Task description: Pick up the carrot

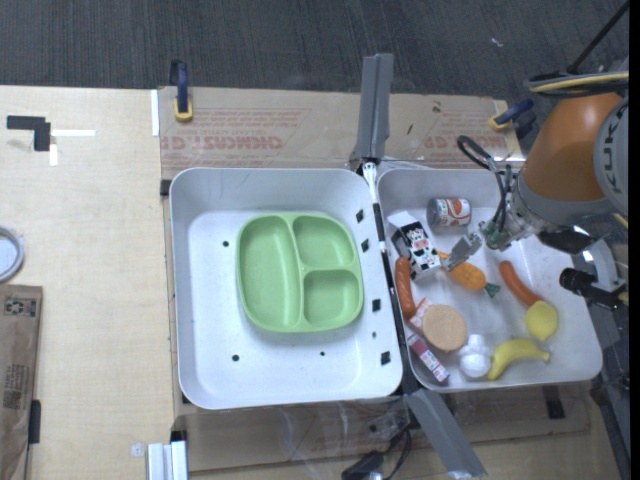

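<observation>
One small orange carrot [467,275] lies mid-way across the right bin [590,368], touching the gripper [462,252], whose grasp I cannot tell; it looks light, stiff and smooth, best pinched across its thick middle.

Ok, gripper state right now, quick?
Gripper: down in the right bin, at the carrot; open or shut cannot be told, and no grasp is visible.

Looks like a robotics lab: plywood bench [80,268] with clamps [180,90] at its back edge, two white bins [190,298] side by side, toy food [520,353], green divided plate [300,271], grey-and-orange arm [575,153] reaching in.
</observation>
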